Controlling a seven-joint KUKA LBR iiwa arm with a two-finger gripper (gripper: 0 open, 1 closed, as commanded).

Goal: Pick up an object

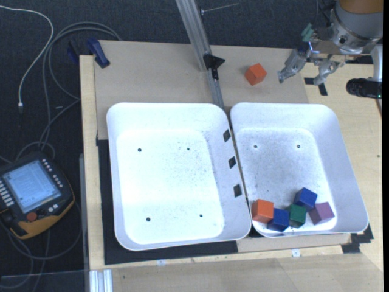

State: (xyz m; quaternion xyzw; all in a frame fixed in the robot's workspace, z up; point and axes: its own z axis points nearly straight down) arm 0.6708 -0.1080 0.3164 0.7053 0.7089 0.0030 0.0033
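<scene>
Gripper [309, 70] above the bench [152, 78], fingers spread, nothing between them.

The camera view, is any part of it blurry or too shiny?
In the camera view, the white bins look bright but unglared, their speckles showing; the blocks are sharp; the gripper at top right looks slightly soft.

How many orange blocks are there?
2. One orange block sits on the bench behind the bins; the other orange block lies in the right bin at its near edge. More may hide under the other blocks.
</scene>
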